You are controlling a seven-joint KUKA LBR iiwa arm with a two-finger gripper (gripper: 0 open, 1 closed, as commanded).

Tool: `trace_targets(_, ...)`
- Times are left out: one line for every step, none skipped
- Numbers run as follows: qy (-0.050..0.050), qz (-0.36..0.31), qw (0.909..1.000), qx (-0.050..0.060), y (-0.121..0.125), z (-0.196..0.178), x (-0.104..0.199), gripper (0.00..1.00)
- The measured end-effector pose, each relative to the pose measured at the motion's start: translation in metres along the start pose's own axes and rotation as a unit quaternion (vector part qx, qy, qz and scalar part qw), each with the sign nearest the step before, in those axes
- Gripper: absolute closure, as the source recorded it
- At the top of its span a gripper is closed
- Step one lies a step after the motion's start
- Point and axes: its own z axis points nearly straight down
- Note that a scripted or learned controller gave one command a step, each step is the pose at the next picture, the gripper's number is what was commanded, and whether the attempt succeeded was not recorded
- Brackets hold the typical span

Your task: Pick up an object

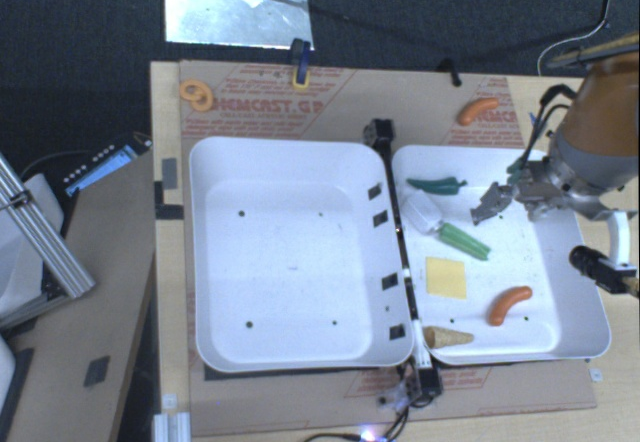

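The tool [490,205] hangs over the right bin [585,330]; its grip state is unclear.

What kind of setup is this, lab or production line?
Most likely a research lab grasping bench: two white bins clamped on a cardboard-covered bench, toy food such as an orange sausage in the right one, and the gripper over it.

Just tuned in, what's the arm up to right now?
The arm's gripper hovers over the right bin, holding nothing. Below and left of it lie a green brush, a dark green pepper, a yellow square, a sausage and a cone. Another sausage sits outside, on the bench.
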Motion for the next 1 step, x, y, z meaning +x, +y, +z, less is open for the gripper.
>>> trace_targets(0.0,-0.005,1.0,-0.007,0.0107,-0.1051,0.0654,0.0)
